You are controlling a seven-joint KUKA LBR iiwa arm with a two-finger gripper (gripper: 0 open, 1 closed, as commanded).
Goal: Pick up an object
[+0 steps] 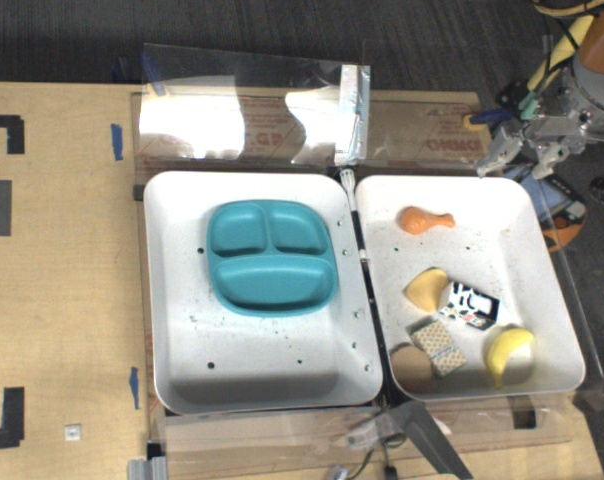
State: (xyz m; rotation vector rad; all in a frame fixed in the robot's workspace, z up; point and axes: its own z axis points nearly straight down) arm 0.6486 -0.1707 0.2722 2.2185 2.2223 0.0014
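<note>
**Inspector:** Report the right bin [552, 268].

**Assistant:** Five items. An orange drumstick-shaped toy [423, 221] lies near the far wall, long axis running left to right, its bulb to the left and its thin end pointing right. Nearer the front sit a yellow wedge [426, 289], a black-and-white packet [471, 306], a patterned block [439, 347] resting against a tan rounded piece [412, 366], and a yellow lemon-like item [510, 353].

**Inspector:** Left bin [172, 268]?

**Assistant:** A teal divided plate [272, 256] (three compartments), lying flat.

**Inspector:** Arm pose?

**Assistant:** The claw [530, 148] sits beyond the right bin's far right corner, off the bench edge, well apart from every item. Whether it is released or clenched, I cannot tell; nothing is visible between its parts.
</note>
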